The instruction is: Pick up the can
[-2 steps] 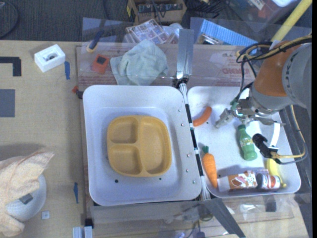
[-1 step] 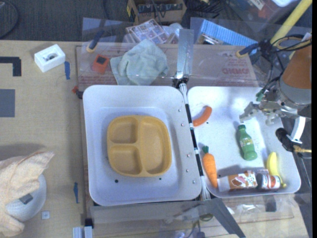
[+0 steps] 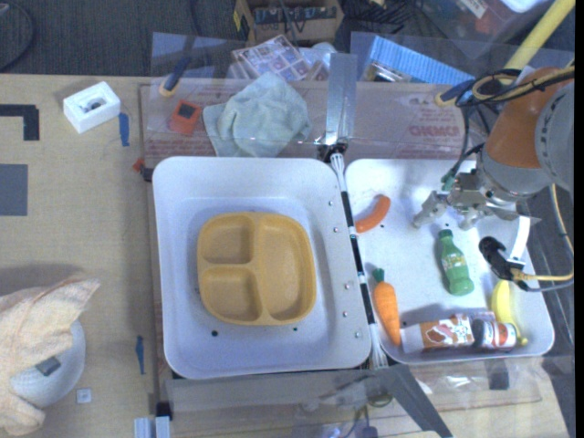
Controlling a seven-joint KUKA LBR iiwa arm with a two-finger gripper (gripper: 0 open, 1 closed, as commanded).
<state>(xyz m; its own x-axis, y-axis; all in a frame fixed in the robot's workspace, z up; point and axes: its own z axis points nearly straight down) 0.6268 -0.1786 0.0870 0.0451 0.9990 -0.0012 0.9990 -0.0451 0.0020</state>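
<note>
Across the tan worktop sit two white bins; the left bin carries a yellow tray. Along the right bin's front wall lies the red-labelled can. Gripper hangs spread, holding nothing.

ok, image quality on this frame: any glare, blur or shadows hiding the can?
Camera view: soft overall, even overhead light. The can lies on its side at the right bin's near edge, label readable, faint shadows only. The clear panels behind the bins catch pale reflections. The pincer looks blurry, detail unclear.
</note>
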